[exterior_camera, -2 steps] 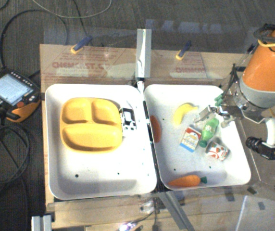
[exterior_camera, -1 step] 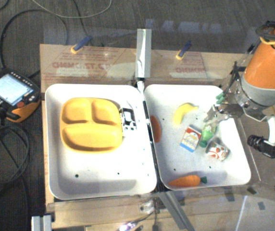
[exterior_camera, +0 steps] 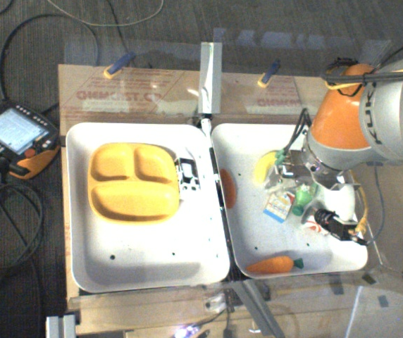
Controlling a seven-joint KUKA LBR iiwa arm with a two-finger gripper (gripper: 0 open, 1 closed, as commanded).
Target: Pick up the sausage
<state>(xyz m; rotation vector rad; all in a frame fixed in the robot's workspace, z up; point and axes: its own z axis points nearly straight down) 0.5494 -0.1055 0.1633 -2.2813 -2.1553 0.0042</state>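
End effector [exterior_camera: 291, 177] mid right bin; sausage [exterior_camera: 227, 188] at left wall, apart.

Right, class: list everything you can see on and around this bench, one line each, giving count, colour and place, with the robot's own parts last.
Shallow plastic bins: two, white, side by side.
Divided plastic tray: one, yellow, left bin.
Sausage-shaped toy: one, reddish-brown, right bin's left wall.
Toy carrot: one, orange, right bin's front edge.
Small carton: one, white-blue, right bin's middle.
Rounded toy: one, yellow, right bin.
Handheld pendant: one, black-orange, floor left.
Arm: one, grey-orange, above right bin.
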